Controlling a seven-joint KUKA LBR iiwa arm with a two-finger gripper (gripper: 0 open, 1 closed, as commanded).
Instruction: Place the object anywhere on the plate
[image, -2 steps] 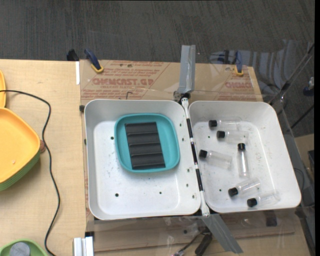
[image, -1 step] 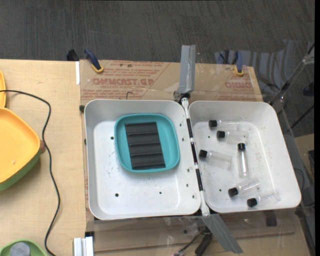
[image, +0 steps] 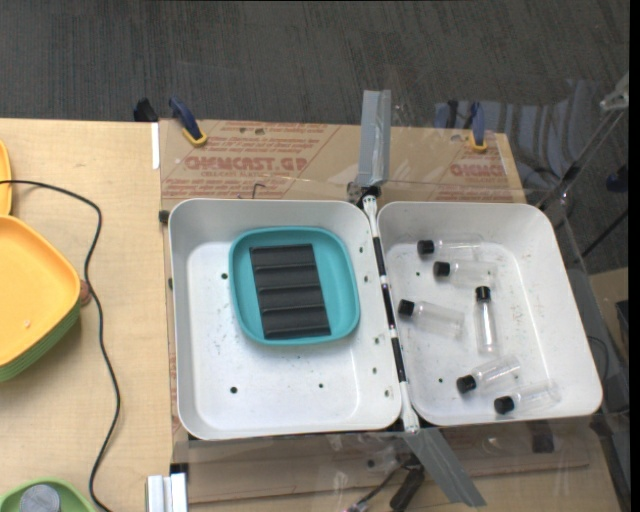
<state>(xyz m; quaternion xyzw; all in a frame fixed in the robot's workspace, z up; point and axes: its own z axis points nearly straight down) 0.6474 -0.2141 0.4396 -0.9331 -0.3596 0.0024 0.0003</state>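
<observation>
Vials (image: 485, 318) first, since none of my hand's state can be told from up here: six small clear tubes with black caps lie scattered flat in the right bin (image: 560, 300), well apart from the teal plate (image: 343, 290) with its dark ribbed insert in the left bin (image: 200, 330). They look light, hard and slick, likely to roll, so I'd pinch one across the middle of its body, maybe the upright-lying one near the centre.
</observation>
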